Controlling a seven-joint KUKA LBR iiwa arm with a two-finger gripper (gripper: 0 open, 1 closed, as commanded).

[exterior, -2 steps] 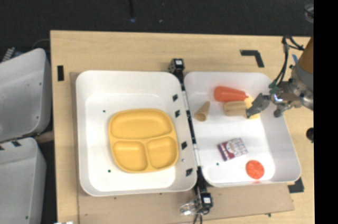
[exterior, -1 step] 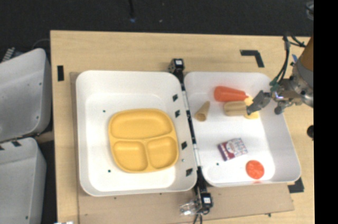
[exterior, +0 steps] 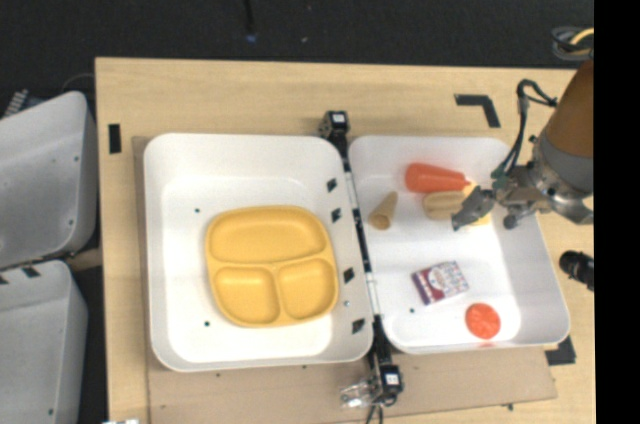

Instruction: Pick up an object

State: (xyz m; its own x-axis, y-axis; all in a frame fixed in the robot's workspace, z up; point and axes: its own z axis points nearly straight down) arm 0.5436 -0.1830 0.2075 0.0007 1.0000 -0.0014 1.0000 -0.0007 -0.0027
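Hovering over right bin (exterior: 520, 312), fingers (exterior: 487, 209) spread, nothing held, beside tan piece (exterior: 441, 204).

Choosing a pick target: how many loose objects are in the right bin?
5: carrot, cone, tan piece and yellow bit by the gripper, packet, orange disc. More may be hidden.

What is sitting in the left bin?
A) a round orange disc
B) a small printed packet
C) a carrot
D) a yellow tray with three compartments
D: the yellow divided tray lies alone in the left bin, while the carrot, packet and orange disc all lie in the right bin.
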